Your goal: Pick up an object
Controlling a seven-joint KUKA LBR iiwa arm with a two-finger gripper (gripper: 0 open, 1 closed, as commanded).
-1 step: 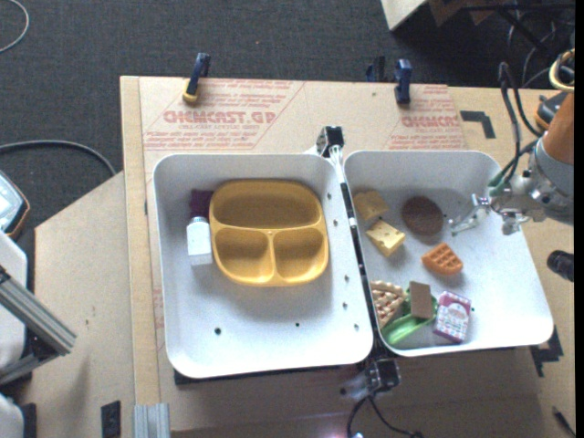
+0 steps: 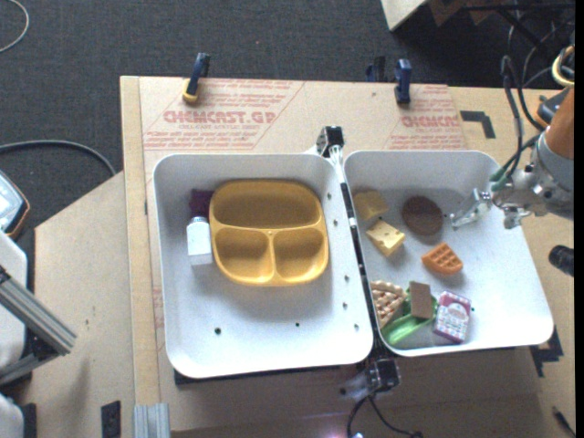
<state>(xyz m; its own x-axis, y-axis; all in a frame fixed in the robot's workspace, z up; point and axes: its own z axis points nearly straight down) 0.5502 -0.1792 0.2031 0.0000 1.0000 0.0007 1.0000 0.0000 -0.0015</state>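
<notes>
Jaws [image 2: 473, 210] over right bin's [image 2: 538, 290] far right side; open or closed, cannot tell. Brown round piece [image 2: 422, 215] lies just left, nearest target; orange waffle [image 2: 442, 260] nearer front edge.

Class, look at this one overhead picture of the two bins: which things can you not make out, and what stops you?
- Arm: cut off by the camera view's right edge.
- Purple item: partly hidden behind the yellow tray.
- Pink packet: print too small to read.
- Green piece: partly covered by the items on top.
</notes>
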